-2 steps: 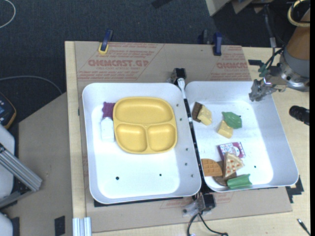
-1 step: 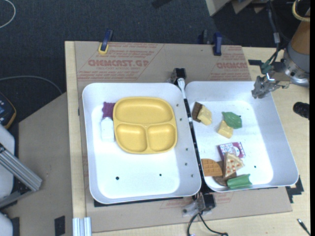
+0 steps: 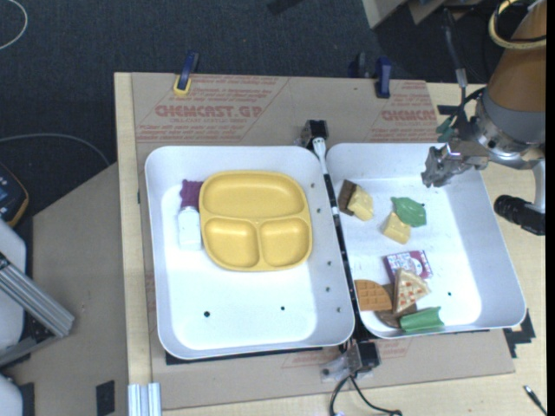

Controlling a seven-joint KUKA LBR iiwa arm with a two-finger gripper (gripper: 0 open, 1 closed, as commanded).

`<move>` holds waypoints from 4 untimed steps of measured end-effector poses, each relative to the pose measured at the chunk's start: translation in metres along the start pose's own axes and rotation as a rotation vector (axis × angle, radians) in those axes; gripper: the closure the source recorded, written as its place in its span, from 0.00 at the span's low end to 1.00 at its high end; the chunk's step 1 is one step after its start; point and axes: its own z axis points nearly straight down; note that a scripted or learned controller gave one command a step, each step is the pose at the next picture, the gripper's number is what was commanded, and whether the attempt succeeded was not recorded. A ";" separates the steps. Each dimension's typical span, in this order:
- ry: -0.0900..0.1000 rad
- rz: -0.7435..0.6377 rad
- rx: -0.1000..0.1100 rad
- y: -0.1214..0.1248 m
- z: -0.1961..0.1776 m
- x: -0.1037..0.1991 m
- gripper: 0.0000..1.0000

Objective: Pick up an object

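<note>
Two white bins sit side by side on the counter [image 3: 260, 102]. The left bin [image 3: 243, 319] carries a yellow tray [image 3: 256, 217] with a purple item [image 3: 190, 191] and a white item [image 3: 188, 229] touching the tray's left edge. Right of the tray, across the seam between the bins, the right bin [image 3: 473, 232] holds the likely targets: a brown-and-cream piece [image 3: 355, 202] nearest the seam, a yellow block [image 3: 397, 229], a green leaf [image 3: 409, 211], and, toward the near rim, a purple packet [image 3: 408, 261], a waffle [image 3: 373, 295], a pizza slice [image 3: 410, 289] and a green piece [image 3: 421, 321] crowded together. The claw [image 3: 438, 170] hangs over the far right part of this bin, nothing visibly between its fingers; whether they are spread or closed cannot be told. The leaf lies just left of and nearer the camera than the claw, its long axis roughly left to right, apart from the block. Judged from this, the leaf is the shortest reach, with bare floor right of it; the near cluster offers little room.
</note>
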 end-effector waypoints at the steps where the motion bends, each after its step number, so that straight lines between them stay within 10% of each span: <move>1: 0.001 -0.002 0.000 -0.026 -0.005 0.055 1.00; 4: 0.001 -0.002 0.000 -0.104 0.002 0.196 1.00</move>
